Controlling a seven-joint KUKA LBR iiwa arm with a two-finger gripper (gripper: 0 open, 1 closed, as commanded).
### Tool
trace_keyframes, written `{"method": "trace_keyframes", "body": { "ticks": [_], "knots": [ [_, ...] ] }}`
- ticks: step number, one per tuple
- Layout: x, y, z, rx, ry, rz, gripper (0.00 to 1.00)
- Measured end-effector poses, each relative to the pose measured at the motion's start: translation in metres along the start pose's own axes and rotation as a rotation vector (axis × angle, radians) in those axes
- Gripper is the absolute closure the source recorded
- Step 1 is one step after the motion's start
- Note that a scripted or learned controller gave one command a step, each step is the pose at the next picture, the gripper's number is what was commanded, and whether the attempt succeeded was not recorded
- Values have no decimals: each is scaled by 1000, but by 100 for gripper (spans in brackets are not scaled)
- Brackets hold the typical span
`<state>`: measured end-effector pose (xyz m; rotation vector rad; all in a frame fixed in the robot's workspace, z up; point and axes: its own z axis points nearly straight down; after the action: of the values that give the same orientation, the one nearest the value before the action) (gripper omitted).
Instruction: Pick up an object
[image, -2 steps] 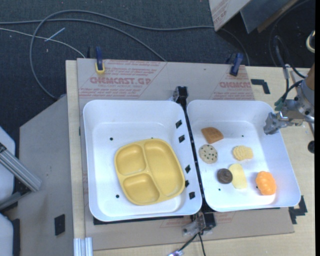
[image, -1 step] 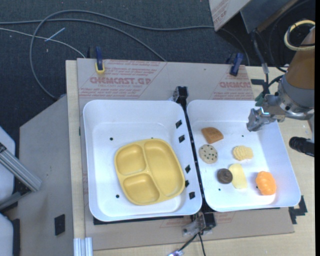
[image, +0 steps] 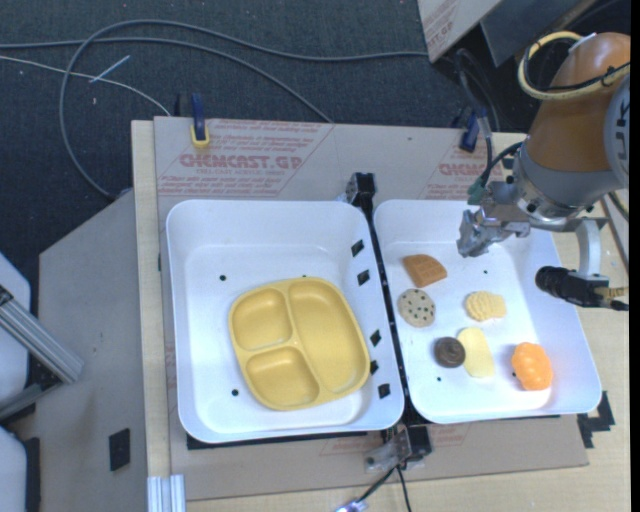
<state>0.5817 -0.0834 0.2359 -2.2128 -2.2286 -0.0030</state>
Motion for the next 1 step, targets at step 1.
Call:
{"method": "trace_keyframes", "body": {
  "ticks": [1],
  "knots": [
    [44,-7,8,6,1,2,100]
  ]
}}
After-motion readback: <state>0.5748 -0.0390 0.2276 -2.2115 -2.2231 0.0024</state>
